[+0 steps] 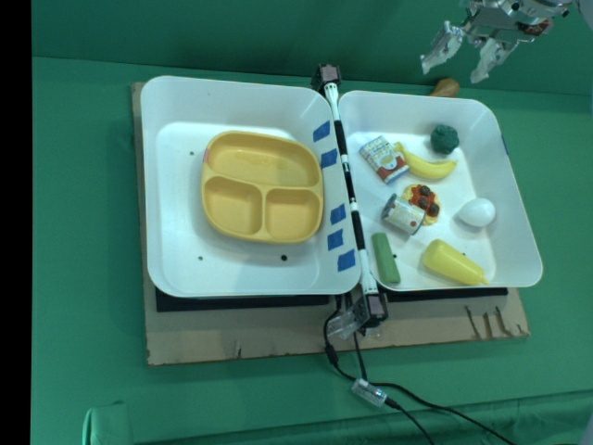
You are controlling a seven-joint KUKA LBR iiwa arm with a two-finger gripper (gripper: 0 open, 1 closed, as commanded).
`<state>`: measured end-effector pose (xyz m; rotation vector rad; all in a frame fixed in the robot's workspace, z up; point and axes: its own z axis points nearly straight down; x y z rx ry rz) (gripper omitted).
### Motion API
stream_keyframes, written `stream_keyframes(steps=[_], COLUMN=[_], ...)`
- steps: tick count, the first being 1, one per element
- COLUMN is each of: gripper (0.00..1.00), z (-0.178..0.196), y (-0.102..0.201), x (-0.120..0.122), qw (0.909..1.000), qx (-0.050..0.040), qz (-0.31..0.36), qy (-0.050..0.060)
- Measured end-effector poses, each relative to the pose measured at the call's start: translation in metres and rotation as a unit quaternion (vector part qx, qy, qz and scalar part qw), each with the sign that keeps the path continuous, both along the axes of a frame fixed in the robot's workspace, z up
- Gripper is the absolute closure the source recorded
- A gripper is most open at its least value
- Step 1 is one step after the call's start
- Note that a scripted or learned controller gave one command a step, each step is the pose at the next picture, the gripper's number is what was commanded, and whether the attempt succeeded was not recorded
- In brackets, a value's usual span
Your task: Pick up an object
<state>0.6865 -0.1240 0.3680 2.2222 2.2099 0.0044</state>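
Observation:
My gripper [463,60] hangs open high above the far edge of the right bin [515,213], with nothing between its fingers. Below it in that bin lie a green broccoli piece [444,138], a yellow banana [427,165], a small red and white carton [384,158], a tin can [403,216] on its side, a pizza slice [423,198], a white egg [475,212], a yellow bottle [451,262] and a green stick [385,257]. An orange object [445,87] sits just outside the bin's far rim, close beneath the gripper.
The left bin [176,188] holds a yellow divided tray [262,186]. A black and white bar with blue tape tabs [345,188] runs between the bins. Cables [389,392] trail off the cardboard base toward the front.

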Motion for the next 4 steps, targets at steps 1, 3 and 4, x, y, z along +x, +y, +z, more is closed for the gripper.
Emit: stream_keyframes(steps=[1,3,4], gripper=[0.0,0.0,1.0], z=[-0.151,-0.17,-0.153], y=[0.012,0.01,0.008], x=[-0.02,-0.084,-0.082], qw=[1.0,0.9998,0.9996], qx=[-0.0008,-0.0027,-0.0044], qz=[-0.001,-0.002,-0.005], qy=[0.0,-0.021,-0.028])
